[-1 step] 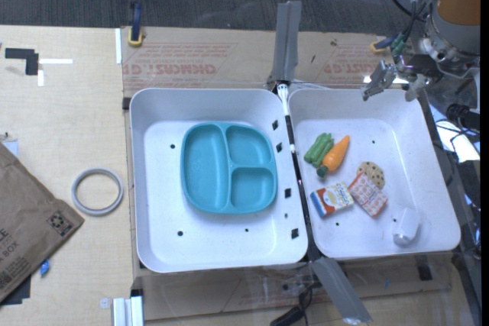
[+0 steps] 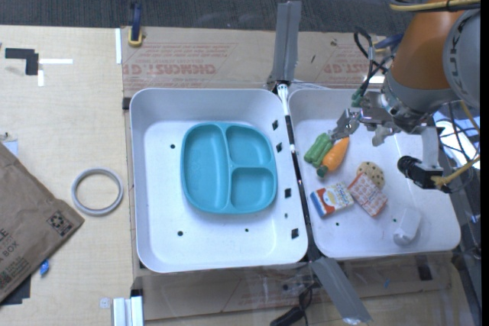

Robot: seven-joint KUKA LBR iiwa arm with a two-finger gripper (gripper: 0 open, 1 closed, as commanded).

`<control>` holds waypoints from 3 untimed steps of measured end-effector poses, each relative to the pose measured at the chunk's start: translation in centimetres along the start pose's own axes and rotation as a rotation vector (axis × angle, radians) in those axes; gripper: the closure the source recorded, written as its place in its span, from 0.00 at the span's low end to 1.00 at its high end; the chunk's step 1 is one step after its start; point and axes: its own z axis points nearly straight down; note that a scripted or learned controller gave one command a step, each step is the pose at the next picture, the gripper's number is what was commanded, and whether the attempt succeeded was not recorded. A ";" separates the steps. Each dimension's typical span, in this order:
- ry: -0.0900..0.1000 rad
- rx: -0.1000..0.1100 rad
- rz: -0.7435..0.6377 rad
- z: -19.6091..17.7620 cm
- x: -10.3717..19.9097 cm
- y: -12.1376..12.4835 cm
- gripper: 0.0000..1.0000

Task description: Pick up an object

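My gripper [image 2: 361,130] hangs over the back of the right bin [image 2: 428,244], open, with nothing between its fingers. Its left finger [image 2: 342,124] is just above the top end of an orange toy carrot [image 2: 335,155], which lies beside a green toy vegetable [image 2: 317,149]. In front of these lie a small white, red and blue carton [image 2: 331,199], a round speckled cookie [image 2: 371,172] and a red-patterned packet [image 2: 369,197]. A white object [image 2: 408,226] rests near the bin's front right corner.
The left bin [image 2: 153,240] holds a blue divided plate [image 2: 228,166]. A tape ring [image 2: 97,189] and a brown cardboard box [image 2: 23,221] lie on the bench at left. Cables hang by the arm at the right bin's right side.
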 end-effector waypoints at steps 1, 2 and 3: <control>-0.001 -0.004 -0.098 -2.2 1.2 5.4 0.00; -0.001 -0.012 -0.284 7.3 -0.4 1.7 0.00; -0.001 -0.005 -0.324 -2.2 2.7 2.4 0.00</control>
